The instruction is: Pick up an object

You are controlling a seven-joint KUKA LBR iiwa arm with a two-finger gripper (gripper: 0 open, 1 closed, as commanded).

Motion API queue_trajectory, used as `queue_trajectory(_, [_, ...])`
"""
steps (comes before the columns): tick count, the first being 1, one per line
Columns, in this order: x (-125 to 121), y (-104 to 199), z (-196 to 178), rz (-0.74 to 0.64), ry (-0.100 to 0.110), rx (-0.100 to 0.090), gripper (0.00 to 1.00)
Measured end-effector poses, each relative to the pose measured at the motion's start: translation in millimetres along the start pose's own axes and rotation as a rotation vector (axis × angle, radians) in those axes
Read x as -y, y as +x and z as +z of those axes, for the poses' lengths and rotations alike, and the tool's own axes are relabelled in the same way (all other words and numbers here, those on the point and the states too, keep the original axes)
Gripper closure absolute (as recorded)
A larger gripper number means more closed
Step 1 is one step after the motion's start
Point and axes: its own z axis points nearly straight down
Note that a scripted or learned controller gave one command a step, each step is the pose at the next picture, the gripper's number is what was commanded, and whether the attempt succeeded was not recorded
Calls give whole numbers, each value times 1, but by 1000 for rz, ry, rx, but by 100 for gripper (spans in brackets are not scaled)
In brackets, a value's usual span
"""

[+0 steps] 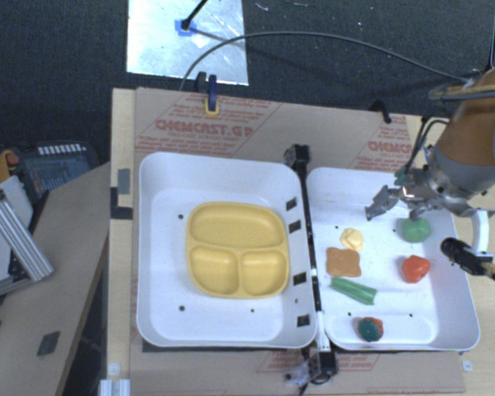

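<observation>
Gripper (399, 201) position: over the upper part of the right bin (452, 328), suspended from the grey arm (483, 131) with its orange band, which entered from the right side of the frame. Two dark fingers (380, 202) were visible, angled down and toward the left; whether they were spread or closed could not be determined from this angle, and no object was seen between them.

Object positions, stated relative to the gripper:
- A green round object (415, 230) lay just below and slightly right of the gripper, partly overlapped by the wrist hardware. Contact could not be confirmed.
- A small pale yellow piece (352, 238) lay below and to the left, near the fingertips but apart from them.
- A flat orange-brown piece (343, 262) lay directly beneath the yellow piece, further from the gripper.
- A long green item (353, 290) lay below that, tilted diagonally.
- A red object (415, 268) lay below the green round object, well apart from the gripper.
- A red and green ball (370, 328) rested near the bottom wall of the same bin, furthest from the gripper.

Far to the left of the gripper, the left bin (159, 230) contained a yellow three-compartment tray (237, 249), lying flat near its centre.
</observation>
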Motion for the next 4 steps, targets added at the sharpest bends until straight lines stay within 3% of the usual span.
queue_trajectory(2, [-6, 5, 95, 0, -2, 0, 0])
queue_trajectory(3, [-8, 5, 81, 1, -9, 2, 100])
queue_trajectory(4, [-11, 0, 17, -2, -11, 2, 100])
